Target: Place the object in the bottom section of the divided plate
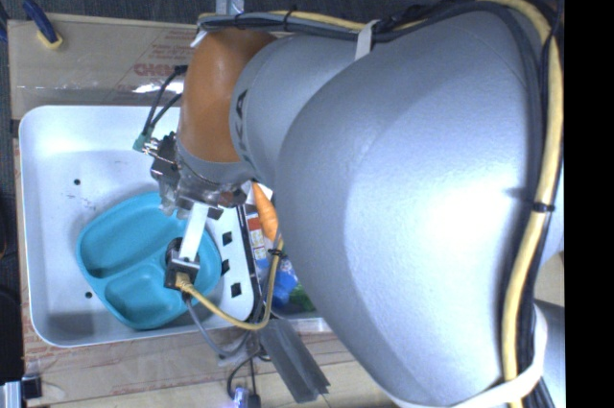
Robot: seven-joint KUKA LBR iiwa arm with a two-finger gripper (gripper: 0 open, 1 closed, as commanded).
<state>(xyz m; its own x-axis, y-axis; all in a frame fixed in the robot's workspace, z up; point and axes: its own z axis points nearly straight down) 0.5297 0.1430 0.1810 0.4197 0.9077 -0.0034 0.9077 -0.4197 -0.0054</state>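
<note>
A blue divided plate [120, 254] lies in the left white bin [58, 166], toward its front right. Raised ridges split it into an upper section and lower sections. My gripper [173, 198] hangs over the plate's upper right rim, below the orange wrist band [211, 104]. My own wrist and the bracket in front of it hide what is under the gripper. An orange, carrot-like object [268, 216] shows just right of the wrist, beside the arm.
The grey arm [403, 204] covers the right half of the view and most of the right bin. Printed packets [253, 238] and a blue and green item [288, 293] peek out beneath it. A cardboard sheet [106, 56] lies behind the left bin.
</note>
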